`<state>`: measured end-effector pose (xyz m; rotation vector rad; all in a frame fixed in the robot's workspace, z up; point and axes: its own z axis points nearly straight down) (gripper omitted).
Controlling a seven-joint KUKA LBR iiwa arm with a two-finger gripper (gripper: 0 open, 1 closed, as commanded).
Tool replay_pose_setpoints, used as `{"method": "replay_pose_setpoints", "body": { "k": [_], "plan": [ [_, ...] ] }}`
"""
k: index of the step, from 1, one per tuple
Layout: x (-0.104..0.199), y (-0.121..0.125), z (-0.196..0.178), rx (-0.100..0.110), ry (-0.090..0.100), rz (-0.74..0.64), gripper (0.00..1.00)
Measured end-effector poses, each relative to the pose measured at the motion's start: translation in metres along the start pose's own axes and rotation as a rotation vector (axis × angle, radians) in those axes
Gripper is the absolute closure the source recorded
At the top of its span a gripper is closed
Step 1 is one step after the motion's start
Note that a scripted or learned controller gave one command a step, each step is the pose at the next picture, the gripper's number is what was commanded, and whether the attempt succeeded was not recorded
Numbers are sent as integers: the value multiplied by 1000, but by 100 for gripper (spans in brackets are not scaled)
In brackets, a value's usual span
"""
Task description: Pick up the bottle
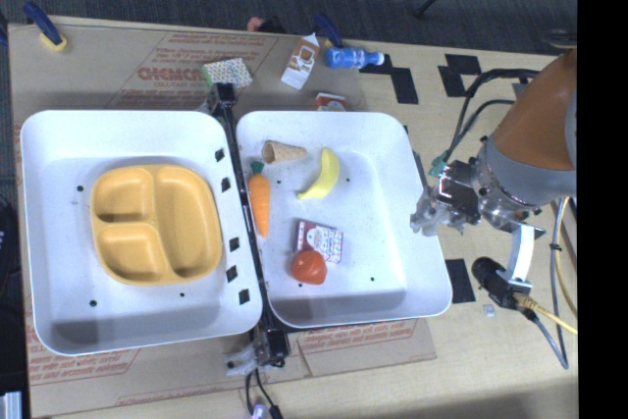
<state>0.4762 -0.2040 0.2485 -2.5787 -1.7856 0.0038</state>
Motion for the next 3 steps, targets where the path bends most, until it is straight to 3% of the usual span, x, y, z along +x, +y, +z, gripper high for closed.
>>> {"method": "replay_pose_setpoints", "body": {
  "k": [1, 2, 3],
  "plan": [
    [4, -1, -1, -3, -1, 81, 100],
    [3, -1, 5, -3, 0, 350, 100],
    [3, -1, 5, 0, 1, 761, 100]
  ]
}}
